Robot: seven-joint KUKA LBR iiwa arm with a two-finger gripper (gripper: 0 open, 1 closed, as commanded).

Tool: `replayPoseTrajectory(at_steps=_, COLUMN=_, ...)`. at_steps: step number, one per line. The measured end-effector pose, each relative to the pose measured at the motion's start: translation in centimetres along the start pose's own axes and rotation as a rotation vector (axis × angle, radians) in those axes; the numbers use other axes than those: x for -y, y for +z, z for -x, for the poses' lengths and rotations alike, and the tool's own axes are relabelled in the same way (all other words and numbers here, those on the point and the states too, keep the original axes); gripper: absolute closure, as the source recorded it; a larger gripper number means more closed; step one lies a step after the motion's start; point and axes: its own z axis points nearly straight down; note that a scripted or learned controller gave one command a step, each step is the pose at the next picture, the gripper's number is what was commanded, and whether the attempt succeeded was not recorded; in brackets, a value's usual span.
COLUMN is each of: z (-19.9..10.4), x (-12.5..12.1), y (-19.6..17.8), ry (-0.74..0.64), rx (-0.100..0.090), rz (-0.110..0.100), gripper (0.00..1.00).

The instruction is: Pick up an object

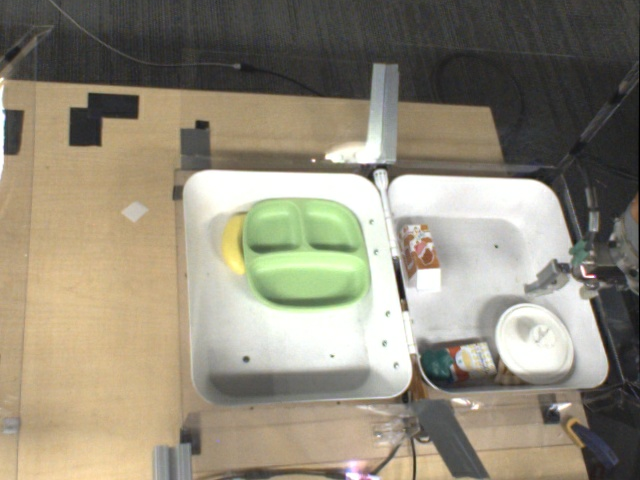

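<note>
I'm at the approach step, nothing picked yet as far as I can judge. The gripper (560,276) sits at the 3 o'clock edge of the right bin (470,203), low over the rim, arm mostly off frame; I can't tell how its grip stands from this angle (too small, half hidden by the wrist hardware), and I see nothing held in it. Candidates in the right bin: a white bowl (536,340) at about 5 o'clock, closest to the gripper; a small bottle with a green cap (458,363) lying on its side at 6 o'clock, just beside the bowl, possibly touching; a small carton (420,254) at 9 o'clock against the divider wall. The left bin (205,298) holds a green divided plate (303,251) near its centre, with a yellow thing (233,244) tucked partly under the plate's 9 o'clock edge. My read: the bowl is the nearest target, but its rim is wide, so grabbing one wall of it looks more workable than spanning it. Next move calls for travel toward 7 o'clock, then a straight descent, clear of the bottle. The carton is the easier shape but hugs the wall.
</note>
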Motion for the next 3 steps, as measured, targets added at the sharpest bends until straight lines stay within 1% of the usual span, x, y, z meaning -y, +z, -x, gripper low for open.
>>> replayPoseTrajectory(at_steps=1, z=-3.9, x=0.0, y=10.9, ry=-0.128, rx=0.005, rz=0.017, gripper=0.00)
replayPoseTrajectory(at_steps=2, z=-4.0, x=-0.3, y=9.7, ry=-0.131, rx=0.006, rz=0.023, gripper=1.00)
replayPoseTrajectory(at_steps=3, z=-5.5, x=-0.6, y=9.6, ry=-0.289, rx=0.003, rz=0.005, gripper=1.00)
